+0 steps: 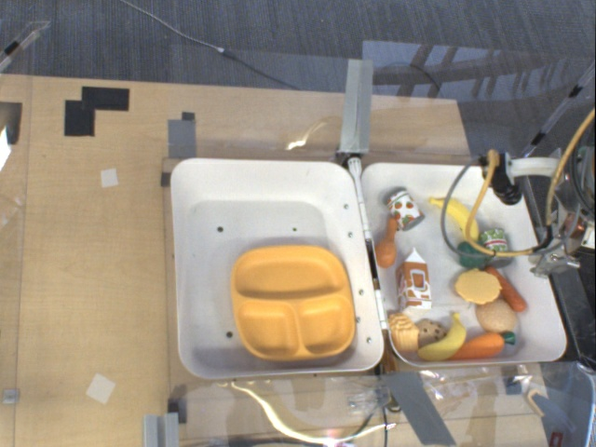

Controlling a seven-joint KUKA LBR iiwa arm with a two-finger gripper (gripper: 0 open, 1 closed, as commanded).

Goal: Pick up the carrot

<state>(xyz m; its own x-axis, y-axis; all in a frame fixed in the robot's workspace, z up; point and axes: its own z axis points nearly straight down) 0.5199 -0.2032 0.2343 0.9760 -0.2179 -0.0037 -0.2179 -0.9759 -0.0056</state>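
The carrot is an orange toy with a green end. It lies flat along the front wall of the right bin, between a yellow banana and the bin's front right corner. A second, redder orange piece lies slanted just behind it, beside a tan round item. Arm hardware and looping yellow and black cables hang over the right bin's right wall, behind and to the right of the carrot.
The right bin also holds a small can, another banana, a green can, a white carton, a yellow disc and an orange stick. An orange divided plate lies in the left bin.
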